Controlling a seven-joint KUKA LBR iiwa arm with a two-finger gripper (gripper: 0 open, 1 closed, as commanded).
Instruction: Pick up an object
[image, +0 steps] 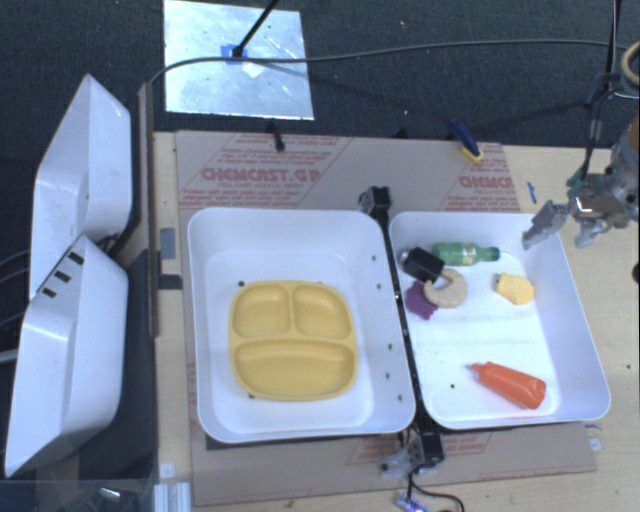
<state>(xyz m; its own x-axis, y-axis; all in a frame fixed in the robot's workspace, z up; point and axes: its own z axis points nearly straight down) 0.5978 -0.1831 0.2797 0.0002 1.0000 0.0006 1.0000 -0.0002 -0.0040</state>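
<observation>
From my seat at the controls, the overhead camera shows the gripper (563, 222) up by the far right corner of the right bin (575, 330), hanging over the bin's rim. Its two grey fingers (540, 225) are spread apart with nothing between them.

I take the right bin as my landmark. Inside it, near its far left corner, a green bottle (465, 253) lies on its side. Just nearer the camera than the bottle sit a black block (423, 265), a tan ring-shaped piece like a bagel (446, 289) and a purple piece (419, 300), bunched so close that they touch or overlap. A yellow wedge like cheese (515, 289) lies alone toward the bin's right wall, near the gripper but clear of it. An orange bottle (511, 384) lies on its side in the bin's near half, well apart from the rest.

Directly left of the right bin, edge to edge with it, is the left bin (210, 330), and a yellow divided plate (293, 339) with three compartments lies flat in it.
</observation>
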